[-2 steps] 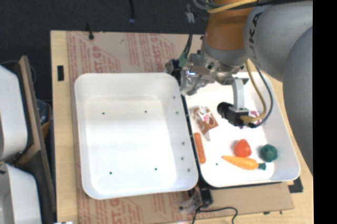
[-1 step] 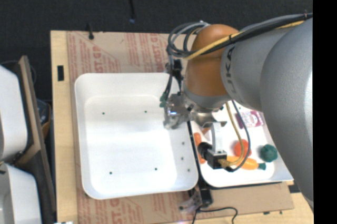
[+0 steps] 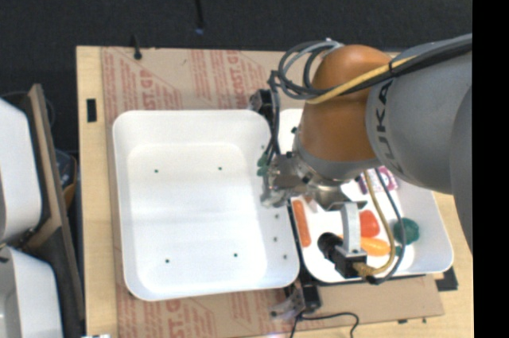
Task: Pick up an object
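The grey arm (image 3: 413, 122) is hanging its gripper (image 3: 278, 184) over the wall shared by the two bins, at 9 o'clock of the right-hand shallow white bin (image 3: 433, 205). How its jaws are standing I cannot tell.

The likeliest target, a slim orange stick-shaped object (image 3: 300, 223), is lying at 5 o'clock of the gripper, close to that wall. A red-orange lump (image 3: 370, 225) and a small green piece (image 3: 408, 231) are sitting farther toward 3 o'clock.

The risk, as I am judging it, is that a descent here is striking the rim or closing on nothing.

Red print is running across the brown cardboard sheet (image 3: 183, 82) — unreadable from here — and the arm is showing part of "KUKA".
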